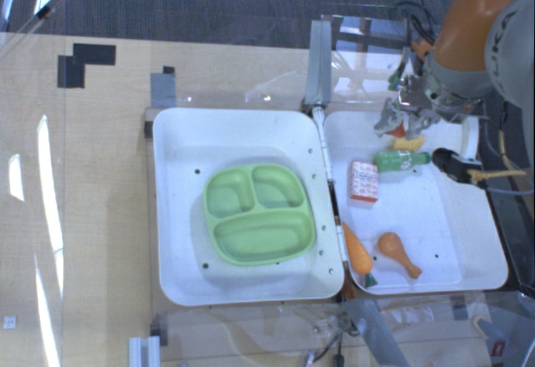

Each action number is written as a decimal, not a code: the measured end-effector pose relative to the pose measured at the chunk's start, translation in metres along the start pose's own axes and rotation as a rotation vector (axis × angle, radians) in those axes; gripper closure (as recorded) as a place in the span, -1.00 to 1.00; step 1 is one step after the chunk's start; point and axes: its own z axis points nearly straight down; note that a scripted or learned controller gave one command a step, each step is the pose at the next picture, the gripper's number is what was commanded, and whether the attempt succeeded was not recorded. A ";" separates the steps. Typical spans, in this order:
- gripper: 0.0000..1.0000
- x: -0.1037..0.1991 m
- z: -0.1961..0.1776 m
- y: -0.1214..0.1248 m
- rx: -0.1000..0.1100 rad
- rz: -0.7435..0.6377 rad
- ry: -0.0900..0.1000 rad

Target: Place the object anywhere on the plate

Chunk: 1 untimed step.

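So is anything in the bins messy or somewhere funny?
Mostly tidy. The carrot is the odd one: it lies against the right bin's left wall, tip tilted up by the divider. The green plate sits flat in the left bin with nothing on it. Nothing looks spilled or broken.

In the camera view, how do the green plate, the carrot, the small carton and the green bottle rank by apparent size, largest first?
1. Green three-compartment plastic plate
2. Orange toy carrot and green toy bottle, similar in length, not ranked
3. Small red-and-white carton
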 end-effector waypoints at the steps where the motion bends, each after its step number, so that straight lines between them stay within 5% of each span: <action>1: 1.00 0.070 0.018 -0.036 0.004 0.014 0.002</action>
